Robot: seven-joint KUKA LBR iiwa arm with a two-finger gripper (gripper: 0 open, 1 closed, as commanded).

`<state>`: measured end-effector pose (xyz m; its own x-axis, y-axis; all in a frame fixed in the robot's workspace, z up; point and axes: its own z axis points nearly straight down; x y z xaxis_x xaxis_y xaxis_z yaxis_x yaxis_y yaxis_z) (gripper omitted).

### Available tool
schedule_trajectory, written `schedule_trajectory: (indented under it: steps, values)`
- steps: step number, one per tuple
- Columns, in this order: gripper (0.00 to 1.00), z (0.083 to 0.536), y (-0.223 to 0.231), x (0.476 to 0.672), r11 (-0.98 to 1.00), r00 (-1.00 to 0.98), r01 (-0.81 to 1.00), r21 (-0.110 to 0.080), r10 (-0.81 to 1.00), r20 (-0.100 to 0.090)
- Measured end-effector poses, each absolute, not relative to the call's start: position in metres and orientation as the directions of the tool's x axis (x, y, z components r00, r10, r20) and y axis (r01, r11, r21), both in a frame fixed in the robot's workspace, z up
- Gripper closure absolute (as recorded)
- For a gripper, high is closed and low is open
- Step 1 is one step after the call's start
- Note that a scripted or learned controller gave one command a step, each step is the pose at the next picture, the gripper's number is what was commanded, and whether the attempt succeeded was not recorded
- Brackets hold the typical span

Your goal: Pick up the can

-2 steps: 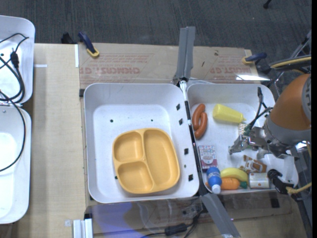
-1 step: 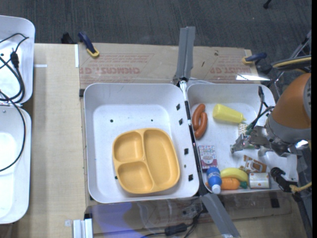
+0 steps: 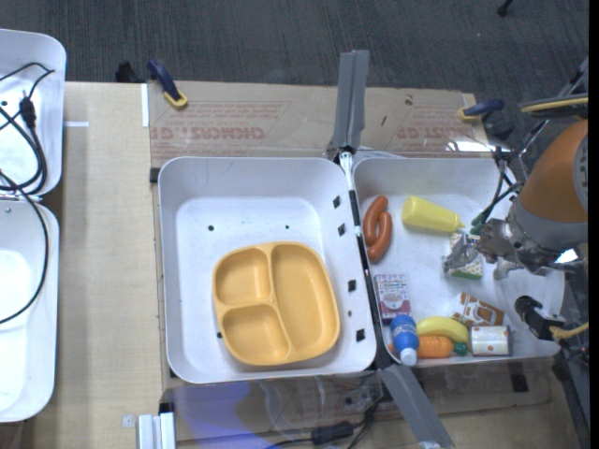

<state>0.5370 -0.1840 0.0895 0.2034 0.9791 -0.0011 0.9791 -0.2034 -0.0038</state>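
**Claw closes in on the can**

Banana and blue bottle crowd the right bin's 6 o'clock edge. Farther in, the can lies mid-bin. The claw sits at its 3 o'clock side, likely lining up a grasp; I cannot tell how far open it is.

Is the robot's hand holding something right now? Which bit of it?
It cannot be told. The gripper sits low in the right bin over something crumpled and silvery, but no grasp is clear.
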Motion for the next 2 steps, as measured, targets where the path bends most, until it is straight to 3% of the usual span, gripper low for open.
schedule_trajectory:
  steps: [1, 2]
  values:
    - [0.0, 0.0892, -0.1659, 0.5009, -0.397, 0.397, 0.918, -0.007, 0.918, -0.001]
    - [1.0, 0.0959, -0.1663, 0.5002, -0.395, 0.395, 0.919, -0.012, 0.919, -0.002]
